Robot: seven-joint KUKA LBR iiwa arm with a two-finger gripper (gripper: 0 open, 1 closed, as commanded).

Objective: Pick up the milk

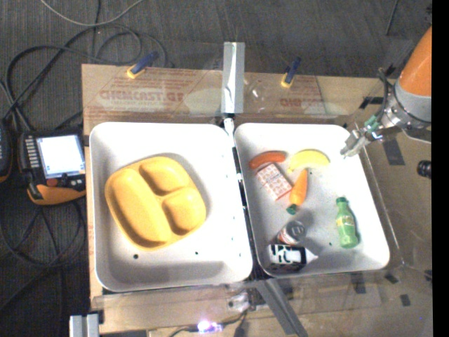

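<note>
1. Milk carton (287,255) lies on its side in the near corner of the right bin (372,188), touching a grey can (295,231) just behind it.
2. Pincer (356,144) hangs over the far right rim of the right bin, well apart from the carton; whether it is apart or together, cannot tell, too small and blurred.
3. Risk, my judgement: carton is wedged between bin wall and can, so a descent could strike the wall or knock the can instead.
4. Risk: the green bottle (346,222) and carrot (298,188) sit between pincer and carton; a low sweep could scatter them.
5. Left bin (112,258) carries a yellow divided plate (156,201).
6. Worktop (140,93) is brown board; dark carpet and loose cables (63,48) around it.
</note>
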